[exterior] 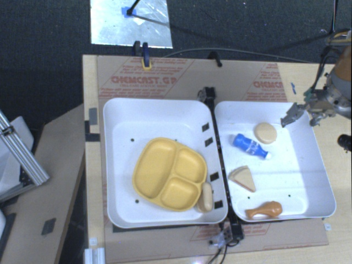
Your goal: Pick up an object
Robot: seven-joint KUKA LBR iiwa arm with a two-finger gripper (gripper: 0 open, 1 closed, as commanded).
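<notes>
The right bin (316, 164) holds a blue bottle (250, 146) lying on its side, a round tan bun (265, 132), a tan wedge (242, 178) and a brown drumstick (264, 209) near the front wall. My gripper (302, 118) hangs over the bin's far right corner, up and to the right of the bun. Its two dark fingers are spread apart, open, with nothing between them.
The left bin (126, 125) holds a yellow divided tray (170, 173) with a small pale roll (205, 197) against its front right corner. Black clips (209, 142) run along the divider between the bins. A foil sheet (131, 15) lies behind the bench.
</notes>
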